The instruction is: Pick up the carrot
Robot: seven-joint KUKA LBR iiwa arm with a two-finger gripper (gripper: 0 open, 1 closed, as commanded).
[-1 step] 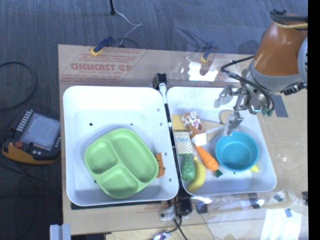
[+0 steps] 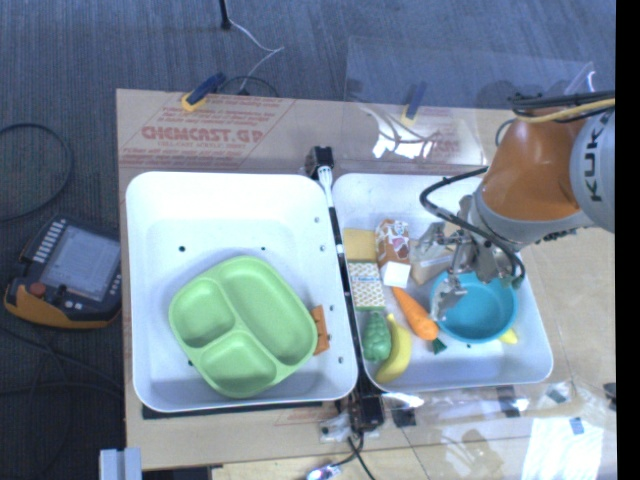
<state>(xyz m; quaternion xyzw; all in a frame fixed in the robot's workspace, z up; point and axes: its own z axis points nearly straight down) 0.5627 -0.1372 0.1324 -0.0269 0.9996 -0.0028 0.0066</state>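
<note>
the small orange plastic carrot (image 2: 413, 312) lies in the right white bin (image 2: 535, 358), touching the round blue bowl (image 2: 480, 313) and near the yellow banana (image 2: 397, 353). the two-finger gripper (image 2: 452, 290) hovers just beside it over the bowl rim; whether its jaws are open cannot be told. likely risks: striking the bowl, or closing on the green vegetable (image 2: 375, 336) or boxed items (image 2: 392, 238) crowding the carrot.

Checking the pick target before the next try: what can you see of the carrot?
The carrot is a small orange toy, plastic-looking, tapered, lying flat and slanted in the right bin. Its thin end points up-left toward a white block; its thick end abuts the blue bowl. A banana lies just below. The gripper is beside it, not holding it.
</note>
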